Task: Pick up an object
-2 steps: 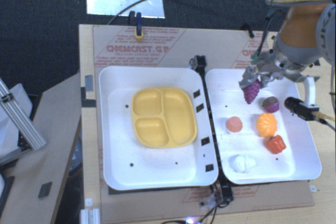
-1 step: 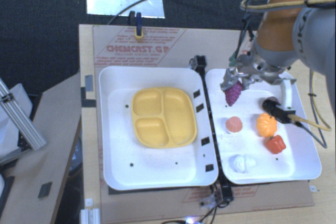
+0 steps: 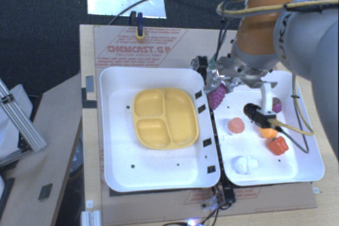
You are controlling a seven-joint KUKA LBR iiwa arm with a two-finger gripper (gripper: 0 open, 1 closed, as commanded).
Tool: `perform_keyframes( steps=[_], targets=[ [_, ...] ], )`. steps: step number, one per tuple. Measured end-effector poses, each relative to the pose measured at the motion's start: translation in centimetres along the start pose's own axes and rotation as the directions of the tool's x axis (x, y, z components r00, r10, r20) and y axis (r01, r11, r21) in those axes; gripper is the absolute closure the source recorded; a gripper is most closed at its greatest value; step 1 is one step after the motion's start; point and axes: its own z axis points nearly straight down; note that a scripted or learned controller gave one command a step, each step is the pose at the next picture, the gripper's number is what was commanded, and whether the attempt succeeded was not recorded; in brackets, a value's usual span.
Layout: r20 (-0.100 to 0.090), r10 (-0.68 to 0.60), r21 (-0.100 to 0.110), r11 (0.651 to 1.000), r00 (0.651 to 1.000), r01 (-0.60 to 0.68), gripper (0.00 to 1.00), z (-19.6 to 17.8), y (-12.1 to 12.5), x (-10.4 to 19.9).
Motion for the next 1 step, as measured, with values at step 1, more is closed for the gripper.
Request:
perform_keyframes(
  steps=[1],
  targets=[
    [0.0,-0.001,-0.001,1.0,1.0,0.001,1.0,-0.94,0.28,5.85]
  ],
)
